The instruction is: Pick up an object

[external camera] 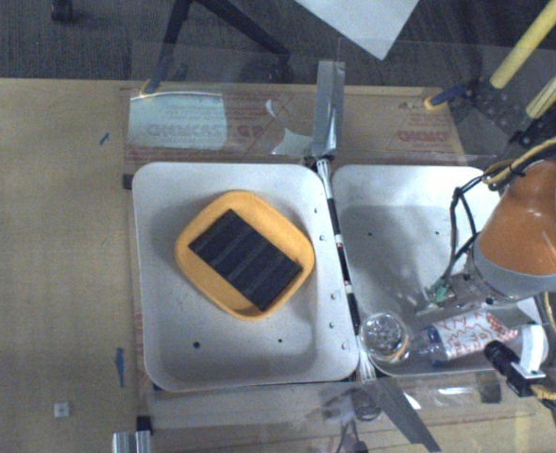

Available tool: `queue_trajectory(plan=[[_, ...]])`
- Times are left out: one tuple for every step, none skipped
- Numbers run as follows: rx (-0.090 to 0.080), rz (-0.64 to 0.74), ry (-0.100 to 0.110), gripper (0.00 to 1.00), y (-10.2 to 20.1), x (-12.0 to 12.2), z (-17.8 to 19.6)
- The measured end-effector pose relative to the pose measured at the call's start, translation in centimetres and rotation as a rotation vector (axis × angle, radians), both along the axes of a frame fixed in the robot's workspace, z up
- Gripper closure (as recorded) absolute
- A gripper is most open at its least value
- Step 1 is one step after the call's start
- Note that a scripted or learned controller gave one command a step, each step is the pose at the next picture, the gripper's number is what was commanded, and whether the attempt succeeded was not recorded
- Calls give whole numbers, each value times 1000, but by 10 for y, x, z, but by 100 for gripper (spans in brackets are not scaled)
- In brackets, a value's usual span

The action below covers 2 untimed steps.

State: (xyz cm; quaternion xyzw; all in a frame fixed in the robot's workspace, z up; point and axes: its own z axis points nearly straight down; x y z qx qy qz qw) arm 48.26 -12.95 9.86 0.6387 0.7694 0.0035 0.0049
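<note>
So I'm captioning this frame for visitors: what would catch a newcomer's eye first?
First the yellow dish with a dark ribbed insert, sitting tilted in the middle of the left bin. Next the arm's orange band, over the right bin at the view's right side. Below it, along that bin's near edge, lie a clear plastic bottle with a red-patterned label and a small round clear object.

Grey arm (528, 276) with a broad orange band (526, 220) — black and yellow cables looping beside it.
</note>
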Motion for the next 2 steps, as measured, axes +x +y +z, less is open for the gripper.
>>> queue_trajectory(plan=[[0, 0, 0, 0, 0, 0, 0], [2, -196, 7, 0, -5, 35, -11]])
